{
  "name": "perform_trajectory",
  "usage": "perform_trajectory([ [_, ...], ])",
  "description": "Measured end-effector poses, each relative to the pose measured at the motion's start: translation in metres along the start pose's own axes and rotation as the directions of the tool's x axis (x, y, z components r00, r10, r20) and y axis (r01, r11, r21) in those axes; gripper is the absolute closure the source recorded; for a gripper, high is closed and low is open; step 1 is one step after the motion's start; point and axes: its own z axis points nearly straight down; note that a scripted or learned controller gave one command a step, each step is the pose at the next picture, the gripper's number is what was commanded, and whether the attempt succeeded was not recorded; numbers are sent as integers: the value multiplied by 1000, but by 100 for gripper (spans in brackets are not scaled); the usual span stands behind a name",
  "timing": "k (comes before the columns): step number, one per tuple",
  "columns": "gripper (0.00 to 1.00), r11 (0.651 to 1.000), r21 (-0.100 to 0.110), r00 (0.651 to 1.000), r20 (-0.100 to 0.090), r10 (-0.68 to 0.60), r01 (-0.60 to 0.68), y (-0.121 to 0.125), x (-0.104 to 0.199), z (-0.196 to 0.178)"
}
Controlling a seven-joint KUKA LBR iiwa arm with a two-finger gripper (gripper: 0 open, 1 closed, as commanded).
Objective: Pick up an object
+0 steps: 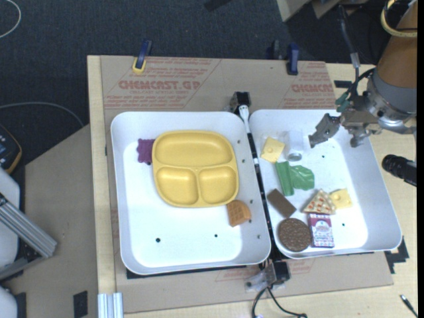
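A: From the camera view, we see the tool (339, 130) hanging over the right bin (371, 197), up toward that bin's one o'clock corner, with the grey arm (397, 78) coming in from three o'clock.

B: Agreed. We see its two fingers spread apart, one dark fingertip (322, 130) pointing toward nine o'clock, and nothing sits between them.

A: The things to pick lie below it in the same bin. We count a yellow cheese wedge (272, 150) at about eleven o'clock in the bin, and a green piece (294, 177) near the middle.

B: Toward six o'clock we find a brown bar (281, 203), a round brown cookie (293, 234), a pizza slice (320, 203), a small yellow block (342, 198) and a little purple carton (321, 231).

A: In the left bin (132, 211) we see a yellow divided tray (195, 167), a purple item (145, 150) touching its nine o'clock edge, and a tan waffle piece (238, 212) just beside its five o'clock corner.

B: Both bins rest on the worktop (218, 78).
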Motion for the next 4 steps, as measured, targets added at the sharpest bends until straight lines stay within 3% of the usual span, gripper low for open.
perform_trajectory([
  [1,0,1000,-12,1000,1,-2,2,2,0,-6],
  [4,0,1000,-4,1000,-1,-1,1,-11,5,181],
])
